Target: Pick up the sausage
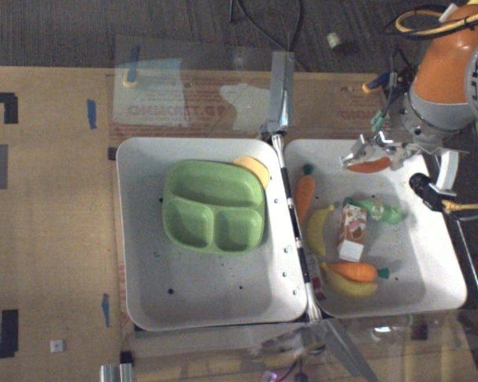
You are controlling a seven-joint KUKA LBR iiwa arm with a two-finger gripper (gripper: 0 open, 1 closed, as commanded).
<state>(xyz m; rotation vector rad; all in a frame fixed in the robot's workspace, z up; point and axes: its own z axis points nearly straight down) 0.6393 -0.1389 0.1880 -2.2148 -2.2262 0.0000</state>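
Sausage (370, 165): reddish-orange, at upper part of the right bin (438, 293), long axis roughly left-right w/ slight tilt. It sits between the fingers of the gripper (374, 156), so gripper looks clamped on it, directly above, arm coming from right. Can't tell if it's lifted clear of the floor. Below it: juice carton (352, 231), banana (319, 229), two carrots, green item. Left bin has green divided tray (213, 207).
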